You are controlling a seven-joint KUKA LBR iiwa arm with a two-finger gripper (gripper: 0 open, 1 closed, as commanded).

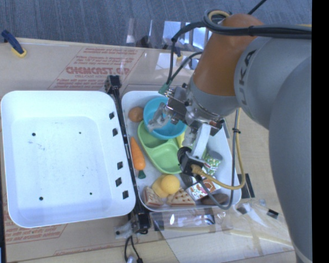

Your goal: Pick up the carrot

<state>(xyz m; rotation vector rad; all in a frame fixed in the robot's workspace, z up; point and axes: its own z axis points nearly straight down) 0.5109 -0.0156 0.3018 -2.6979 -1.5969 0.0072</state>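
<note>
The carrot is a short orange stick with a dark green end. It lies along the left wall of the right bin, its green end pointing toward the front. My gripper hangs over the middle of that bin, above the blue bowl and the green dish. It is to the right of the carrot and apart from it. The arm's grey and orange wrist hides much of the bin's right half.
A brown round item sits behind the carrot. At the front of the right bin lie a yellow lemon, a wafer and snack packets. The left bin stands beside it, with black clips along the shared wall.
</note>
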